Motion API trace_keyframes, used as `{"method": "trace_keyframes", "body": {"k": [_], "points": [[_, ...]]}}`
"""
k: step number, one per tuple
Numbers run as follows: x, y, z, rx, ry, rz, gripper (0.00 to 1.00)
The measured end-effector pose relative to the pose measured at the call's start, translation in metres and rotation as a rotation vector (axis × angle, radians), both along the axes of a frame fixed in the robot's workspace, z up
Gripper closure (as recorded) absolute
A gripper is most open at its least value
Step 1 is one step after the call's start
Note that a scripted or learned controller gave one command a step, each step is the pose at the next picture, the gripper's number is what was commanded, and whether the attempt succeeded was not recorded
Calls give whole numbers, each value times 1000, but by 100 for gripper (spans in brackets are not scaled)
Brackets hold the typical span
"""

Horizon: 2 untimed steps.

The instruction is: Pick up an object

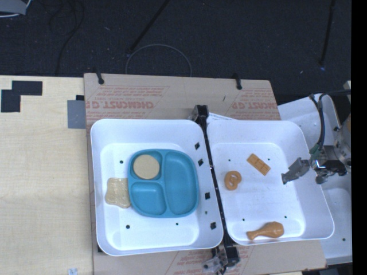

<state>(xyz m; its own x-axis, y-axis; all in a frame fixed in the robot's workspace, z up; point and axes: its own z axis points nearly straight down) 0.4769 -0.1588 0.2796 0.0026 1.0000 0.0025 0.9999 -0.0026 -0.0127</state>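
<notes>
- Looking down at a slant, two shallow white bins are seen side by side on the wooden surface [40, 171], with a cardboard sheet [178, 99] laid under them.
- The left bin [106, 133] is taken up mostly by a blue divided plate [175, 185].
- A round tan cookie-like disc [145, 166] is sat in the plate's upper-left compartment; the other two compartments are seen bare.
- A pale slice of toy bread [117, 192] is laid on the bin floor, touching the plate's left edge.
- Three toy food bits are spread across the right bin [287, 130]: a pretzel [232, 180] near the middle divider, an orange waffle-like cracker [258, 164] just up and right of it, and a drumstick [265, 231] down by the near wall.
- All three are well apart from each other, so any could count as the pick object.
- The tool [293, 172] is seen over the right side of the right bin, reached in from the right edge.
- Nothing is held by it, tbh. Whether the fingers are apart or together can't be told from this angle, too small and dark.
- The cracker is the closest item to the tool, but they're not touching.
</notes>
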Motion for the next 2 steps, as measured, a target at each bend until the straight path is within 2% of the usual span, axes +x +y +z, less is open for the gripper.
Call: {"method": "trace_keyframes", "body": {"k": [1,2], "points": [[2,0,5,-3,-11,2,0],[4,-7,-42,0,-5,2,0]]}}
